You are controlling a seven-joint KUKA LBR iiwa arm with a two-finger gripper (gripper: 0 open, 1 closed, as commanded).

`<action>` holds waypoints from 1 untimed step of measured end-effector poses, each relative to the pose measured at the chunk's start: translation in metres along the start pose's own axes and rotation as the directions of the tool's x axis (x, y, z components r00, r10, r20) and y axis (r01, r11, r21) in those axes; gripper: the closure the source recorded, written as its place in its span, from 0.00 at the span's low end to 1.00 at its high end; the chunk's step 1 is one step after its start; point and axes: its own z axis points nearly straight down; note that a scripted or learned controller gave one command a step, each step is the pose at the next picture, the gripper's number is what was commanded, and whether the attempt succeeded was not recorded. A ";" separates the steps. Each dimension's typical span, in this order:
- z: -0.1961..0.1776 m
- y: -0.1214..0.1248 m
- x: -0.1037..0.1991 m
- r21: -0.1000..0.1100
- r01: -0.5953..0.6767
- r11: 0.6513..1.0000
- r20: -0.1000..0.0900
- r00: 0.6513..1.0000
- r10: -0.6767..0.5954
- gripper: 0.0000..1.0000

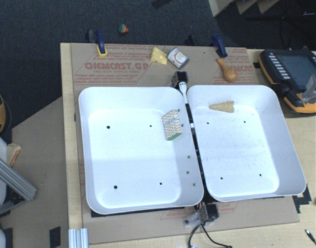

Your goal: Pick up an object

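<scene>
A small white and green carton (171,124) lies in the left bin (98,154), near that bin's upper right corner. A tan wedge-shaped piece (222,106) rests in the right bin (282,154), close to its far wall.
Behind the bins, on the brown board, lie a yellow wedge (159,56), a small white box (178,58) and a tan wooden piece (227,70). A black and yellow handheld controller (292,74) sits at the far right. Blue clamps (100,43) hold the board's back edge.
</scene>
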 end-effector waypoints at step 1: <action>0.103 -0.010 0.117 0.017 0.021 1.000 -0.010 1.000 -0.021 1.00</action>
